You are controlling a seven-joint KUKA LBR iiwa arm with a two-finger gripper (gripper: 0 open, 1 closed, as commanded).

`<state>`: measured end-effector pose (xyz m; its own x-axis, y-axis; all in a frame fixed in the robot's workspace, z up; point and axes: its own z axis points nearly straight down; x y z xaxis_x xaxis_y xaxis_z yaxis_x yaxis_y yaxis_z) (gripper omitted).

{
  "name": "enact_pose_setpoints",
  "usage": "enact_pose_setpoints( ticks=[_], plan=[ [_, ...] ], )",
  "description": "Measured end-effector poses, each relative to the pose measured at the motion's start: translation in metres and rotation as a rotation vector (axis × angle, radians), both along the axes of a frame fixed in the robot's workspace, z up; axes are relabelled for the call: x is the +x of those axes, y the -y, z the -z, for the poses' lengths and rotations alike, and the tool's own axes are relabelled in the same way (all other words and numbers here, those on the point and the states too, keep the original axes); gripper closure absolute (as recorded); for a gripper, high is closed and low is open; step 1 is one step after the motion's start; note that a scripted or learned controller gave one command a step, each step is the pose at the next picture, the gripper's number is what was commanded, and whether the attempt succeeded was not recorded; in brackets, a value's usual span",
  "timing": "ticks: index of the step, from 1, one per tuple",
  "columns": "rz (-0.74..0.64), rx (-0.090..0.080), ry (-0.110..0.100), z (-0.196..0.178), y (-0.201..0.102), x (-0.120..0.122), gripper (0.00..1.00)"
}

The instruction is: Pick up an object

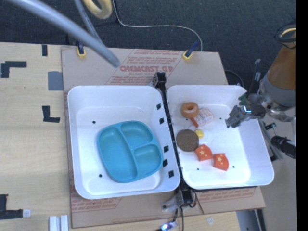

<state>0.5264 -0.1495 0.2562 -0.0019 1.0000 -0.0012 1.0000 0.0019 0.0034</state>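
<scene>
Over the right bin [255,143], the pincer [234,120] hovers, touching nothing.

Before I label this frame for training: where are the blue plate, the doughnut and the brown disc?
blue plate [129,150], camera view, centre divider.
doughnut [189,110], camera view, its ring.
brown disc [186,140], camera view, top face.

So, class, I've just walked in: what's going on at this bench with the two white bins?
A grey robot arm reaches in from the right, its claw over the right edge of the right bin. That bin holds a doughnut, a brown disc, two red pieces and a small yellow item. The left bin holds a blue divided plate. Nothing has been lifted yet.
</scene>
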Motion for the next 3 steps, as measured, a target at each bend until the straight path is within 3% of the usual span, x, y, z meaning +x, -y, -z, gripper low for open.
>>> enact_pose_setpoints(
  ticks=[3],
  plan=[
    [-0.005,0.002,-0.006,0.035,-0.168,0.009,1.0]
  ],
)
